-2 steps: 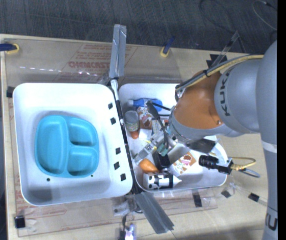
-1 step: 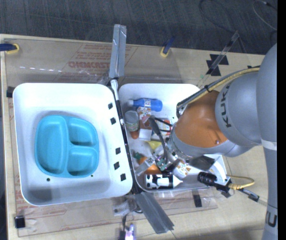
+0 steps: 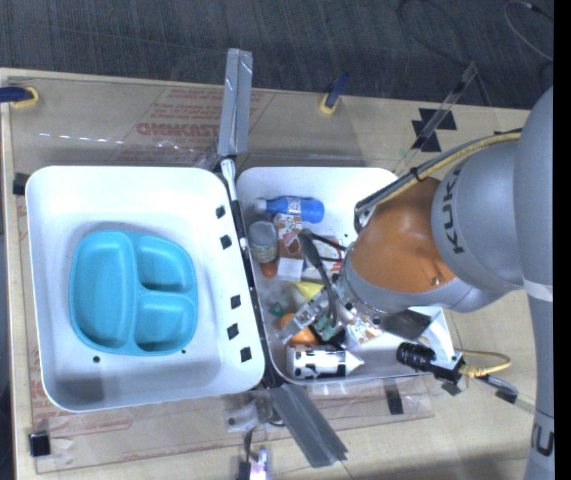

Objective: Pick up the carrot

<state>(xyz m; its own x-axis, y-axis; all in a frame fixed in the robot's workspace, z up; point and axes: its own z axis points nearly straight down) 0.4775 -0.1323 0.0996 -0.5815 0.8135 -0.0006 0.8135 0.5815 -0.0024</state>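
The carrot (image 3: 286,320) shows as a small orange piece in the right bin (image 3: 365,180), near its left wall, among other clutter. A second orange patch (image 3: 305,336) lies just below it, partly hidden by the gripper. My gripper (image 3: 318,316) is low in the bin, right beside the carrot and over the pile. The orange wrist band (image 3: 400,248) and the grey arm cover the bin's right half.
A blue bottle (image 3: 295,208), a grey can (image 3: 262,238), a brown box (image 3: 288,236), a yellow item (image 3: 309,290) and a black-and-white carton (image 3: 321,362) crowd the right bin. The left bin (image 3: 55,198) holds a blue divided tray (image 3: 135,290).
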